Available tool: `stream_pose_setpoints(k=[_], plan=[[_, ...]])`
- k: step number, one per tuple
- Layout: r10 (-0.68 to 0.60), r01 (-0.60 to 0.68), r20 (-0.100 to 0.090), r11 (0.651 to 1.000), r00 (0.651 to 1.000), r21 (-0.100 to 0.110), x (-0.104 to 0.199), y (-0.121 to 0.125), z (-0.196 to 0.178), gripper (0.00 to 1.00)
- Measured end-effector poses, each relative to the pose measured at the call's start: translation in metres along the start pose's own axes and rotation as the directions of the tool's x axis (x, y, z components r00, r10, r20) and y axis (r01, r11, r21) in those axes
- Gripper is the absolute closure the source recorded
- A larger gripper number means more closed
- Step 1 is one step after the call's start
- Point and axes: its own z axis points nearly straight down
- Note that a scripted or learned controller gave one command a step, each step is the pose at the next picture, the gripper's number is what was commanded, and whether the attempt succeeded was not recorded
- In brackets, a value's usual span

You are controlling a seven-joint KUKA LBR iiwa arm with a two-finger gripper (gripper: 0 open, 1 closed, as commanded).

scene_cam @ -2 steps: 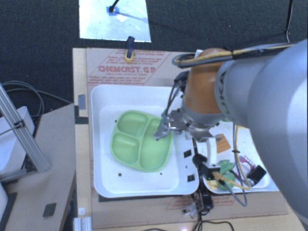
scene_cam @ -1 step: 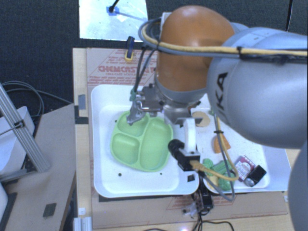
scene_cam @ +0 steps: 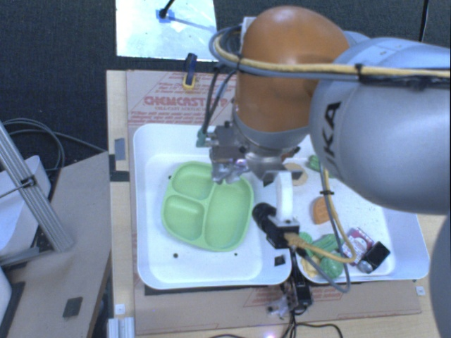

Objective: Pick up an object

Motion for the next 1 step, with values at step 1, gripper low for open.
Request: stream_pose_setpoints(k=[1], plan=[[0.019, -0.019, 0.008, 1.000, 1.000, 0.018, -0.0896, -0.0169, 0.1538, 1.00]])
